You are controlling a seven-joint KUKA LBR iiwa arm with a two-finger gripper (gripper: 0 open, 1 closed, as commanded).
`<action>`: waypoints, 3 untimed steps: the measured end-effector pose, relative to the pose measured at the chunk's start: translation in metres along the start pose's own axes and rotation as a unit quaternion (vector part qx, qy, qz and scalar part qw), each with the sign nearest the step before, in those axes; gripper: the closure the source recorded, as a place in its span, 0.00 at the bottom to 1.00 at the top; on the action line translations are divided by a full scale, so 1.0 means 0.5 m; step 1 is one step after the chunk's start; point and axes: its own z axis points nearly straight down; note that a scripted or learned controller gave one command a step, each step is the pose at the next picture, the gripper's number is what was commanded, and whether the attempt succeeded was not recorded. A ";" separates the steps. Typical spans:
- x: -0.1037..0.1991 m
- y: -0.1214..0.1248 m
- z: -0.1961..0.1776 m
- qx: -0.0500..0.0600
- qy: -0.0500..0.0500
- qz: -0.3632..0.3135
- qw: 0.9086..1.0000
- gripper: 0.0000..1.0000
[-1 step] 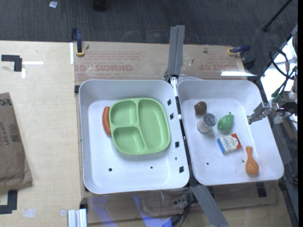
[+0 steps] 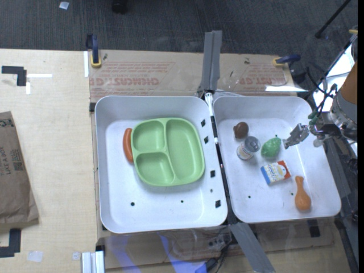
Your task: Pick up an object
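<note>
Green lump [image 2: 271, 147] just left of gripper [image 2: 296, 135], apart, in rt bin [image 2: 318, 209].

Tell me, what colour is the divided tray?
Light green tray, seen in the camera view.

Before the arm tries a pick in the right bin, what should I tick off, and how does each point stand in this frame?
1. Pincer is over the right bin: ok, above its right part, just right of the green lumpy object.
2. Nothing between its fingers: cannot tell, too small and blurred.
3. A target lies apart from the others: ok, the orange pear-shaped object lies alone near the front right.
4. Crowded targets: not ok, the small can lies close to the green lumpy object and the brown object.
5. Small carton lies free of the bin wall: ok.
</note>
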 end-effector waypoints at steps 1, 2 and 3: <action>-0.001 0.001 -0.018 0.000 0.000 0.001 1.000 1.00; -0.001 0.001 -0.018 0.000 0.000 0.001 1.000 0.00; -0.047 -0.081 -0.063 0.000 0.000 0.002 1.000 0.00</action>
